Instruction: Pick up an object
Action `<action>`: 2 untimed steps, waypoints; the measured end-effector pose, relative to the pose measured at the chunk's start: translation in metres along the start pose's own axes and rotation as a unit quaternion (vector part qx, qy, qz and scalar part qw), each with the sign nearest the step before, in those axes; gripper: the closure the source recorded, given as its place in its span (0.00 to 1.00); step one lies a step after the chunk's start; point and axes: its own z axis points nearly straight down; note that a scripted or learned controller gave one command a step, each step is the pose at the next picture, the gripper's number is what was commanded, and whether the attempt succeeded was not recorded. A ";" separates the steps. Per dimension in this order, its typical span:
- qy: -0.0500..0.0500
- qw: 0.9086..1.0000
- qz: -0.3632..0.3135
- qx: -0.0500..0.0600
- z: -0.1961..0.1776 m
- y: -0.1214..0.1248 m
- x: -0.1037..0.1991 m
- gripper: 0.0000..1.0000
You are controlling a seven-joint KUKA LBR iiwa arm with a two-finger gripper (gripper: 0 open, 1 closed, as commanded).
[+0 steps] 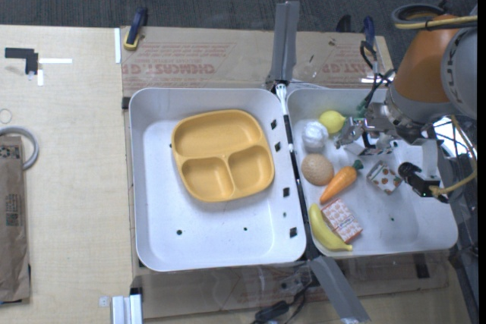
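Hand near right bin's far edge, grip state perhaps indiscernible.

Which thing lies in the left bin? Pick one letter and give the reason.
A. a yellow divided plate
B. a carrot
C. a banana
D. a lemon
A: the yellow divided plate sits alone in the left bin, while the banana, carrot and lemon all lie in the right bin.
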 end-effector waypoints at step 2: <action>0.000 1.000 -0.016 0.008 -0.079 0.031 -0.005 0.00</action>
